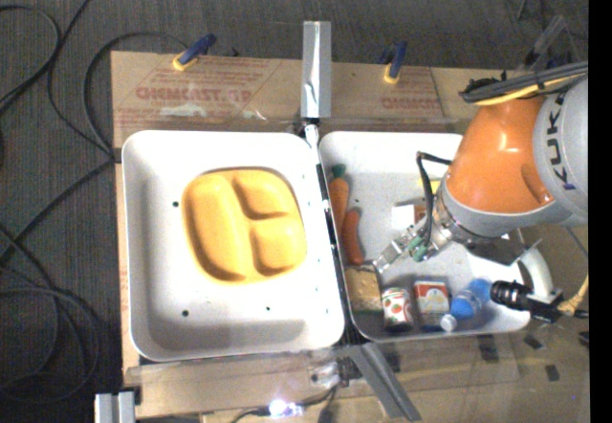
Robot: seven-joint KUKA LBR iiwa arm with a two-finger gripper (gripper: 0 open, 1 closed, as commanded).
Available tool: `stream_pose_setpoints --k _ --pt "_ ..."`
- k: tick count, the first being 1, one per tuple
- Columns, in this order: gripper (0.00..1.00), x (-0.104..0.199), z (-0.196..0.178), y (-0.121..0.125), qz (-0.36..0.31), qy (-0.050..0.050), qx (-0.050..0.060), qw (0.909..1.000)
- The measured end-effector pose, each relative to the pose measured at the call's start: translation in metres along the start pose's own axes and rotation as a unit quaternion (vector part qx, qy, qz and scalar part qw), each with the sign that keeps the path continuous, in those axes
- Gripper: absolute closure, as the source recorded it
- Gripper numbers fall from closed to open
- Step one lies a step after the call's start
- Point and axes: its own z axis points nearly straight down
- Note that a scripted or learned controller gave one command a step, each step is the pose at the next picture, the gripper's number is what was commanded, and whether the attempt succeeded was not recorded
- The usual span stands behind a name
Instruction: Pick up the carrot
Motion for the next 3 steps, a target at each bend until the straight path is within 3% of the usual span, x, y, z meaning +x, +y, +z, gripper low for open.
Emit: stream_pose_setpoints --k 1,2,3 --pt "0.0 0.0 0.0 0.0 0.0 0.0 0.0 1.0" --pt "0.0 -0.053 0.091 -0.025 0.089 -0.007 -0.006 0.996" --pt "1.0 -0.051 0.084 -0.023 0.088 -0.005 -0.006 0.9961"
